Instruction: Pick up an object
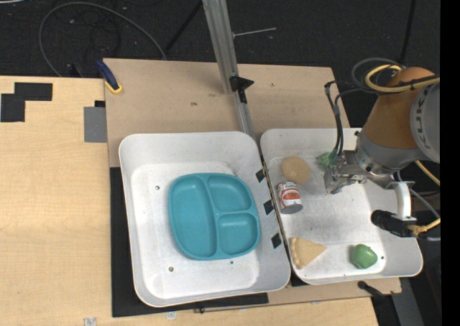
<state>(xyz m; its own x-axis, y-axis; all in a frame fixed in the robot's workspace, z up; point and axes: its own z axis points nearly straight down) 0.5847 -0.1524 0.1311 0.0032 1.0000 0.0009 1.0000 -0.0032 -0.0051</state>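
We note a glossy teal divided plate (pixel 213 215) in the left bin (pixel 136 245), a small can (pixel 290 197) in the right, gripper (pixel 336 182) grip state unreadable.

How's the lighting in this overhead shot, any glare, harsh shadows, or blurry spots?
Camera view: even, soft light; the white bins are bright but not blown out. Faint shadow under the teal tray. The floor behind is dark. The gripper looks slightly soft; the small can's label is unreadable.
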